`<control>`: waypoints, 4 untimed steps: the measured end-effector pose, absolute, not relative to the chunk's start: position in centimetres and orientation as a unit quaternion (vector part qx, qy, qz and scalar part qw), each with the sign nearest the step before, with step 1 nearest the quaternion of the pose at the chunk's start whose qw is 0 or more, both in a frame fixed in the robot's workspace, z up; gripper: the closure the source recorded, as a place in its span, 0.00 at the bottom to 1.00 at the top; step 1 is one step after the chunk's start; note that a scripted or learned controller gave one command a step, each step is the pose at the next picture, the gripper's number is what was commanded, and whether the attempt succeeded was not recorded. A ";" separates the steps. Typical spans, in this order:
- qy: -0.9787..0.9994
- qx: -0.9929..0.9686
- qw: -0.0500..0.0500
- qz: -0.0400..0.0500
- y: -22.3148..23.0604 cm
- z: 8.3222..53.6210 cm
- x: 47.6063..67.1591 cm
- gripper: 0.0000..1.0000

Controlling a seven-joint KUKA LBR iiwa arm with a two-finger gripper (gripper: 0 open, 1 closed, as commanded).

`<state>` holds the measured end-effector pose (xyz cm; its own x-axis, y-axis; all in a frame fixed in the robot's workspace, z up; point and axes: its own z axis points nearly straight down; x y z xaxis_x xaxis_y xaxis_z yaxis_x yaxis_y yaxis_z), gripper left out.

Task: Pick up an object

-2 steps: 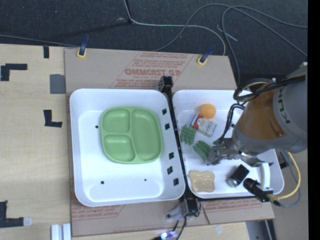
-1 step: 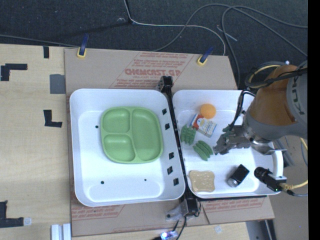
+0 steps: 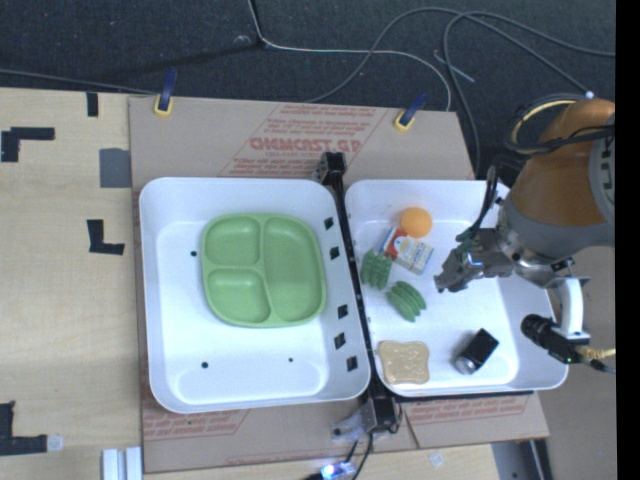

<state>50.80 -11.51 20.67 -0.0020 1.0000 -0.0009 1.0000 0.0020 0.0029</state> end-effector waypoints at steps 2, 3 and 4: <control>0.708 0.706 -0.001 0.000 -7.1 26.9 52.0 1.00; 0.709 0.706 0.000 -0.001 -2.1 27.1 53.0 1.00; 0.709 0.705 -0.001 -0.001 3.0 25.1 53.9 1.00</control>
<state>53.93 3.02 25.05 -0.0049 1.0000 -0.0003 1.0000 0.0049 -0.0031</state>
